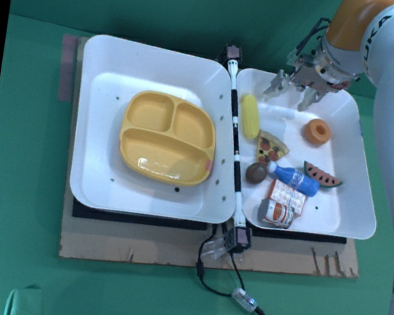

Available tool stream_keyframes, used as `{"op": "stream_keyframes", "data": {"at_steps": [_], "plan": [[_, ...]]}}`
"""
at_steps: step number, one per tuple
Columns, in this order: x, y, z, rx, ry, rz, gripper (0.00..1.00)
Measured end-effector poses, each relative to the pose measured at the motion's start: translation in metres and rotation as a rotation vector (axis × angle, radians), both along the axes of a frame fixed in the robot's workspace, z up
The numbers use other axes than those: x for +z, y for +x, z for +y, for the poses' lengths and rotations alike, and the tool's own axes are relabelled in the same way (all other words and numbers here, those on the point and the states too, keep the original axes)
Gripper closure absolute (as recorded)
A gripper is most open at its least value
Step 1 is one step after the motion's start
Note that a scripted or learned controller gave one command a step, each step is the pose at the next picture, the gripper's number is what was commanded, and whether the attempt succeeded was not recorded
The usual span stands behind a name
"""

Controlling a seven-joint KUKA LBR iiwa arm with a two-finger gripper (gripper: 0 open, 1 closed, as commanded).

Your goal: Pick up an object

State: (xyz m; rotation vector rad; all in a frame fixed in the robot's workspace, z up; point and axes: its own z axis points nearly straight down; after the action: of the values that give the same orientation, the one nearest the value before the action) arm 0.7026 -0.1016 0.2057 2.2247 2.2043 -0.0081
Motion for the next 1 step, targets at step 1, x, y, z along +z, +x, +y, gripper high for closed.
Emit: {"op": "stream_keyframes", "data": {"at_steps": [1], "plan": [[-0.0128, -0.001, 0.0016, 0.004, 0.001, 0.004, 0.0]]}}
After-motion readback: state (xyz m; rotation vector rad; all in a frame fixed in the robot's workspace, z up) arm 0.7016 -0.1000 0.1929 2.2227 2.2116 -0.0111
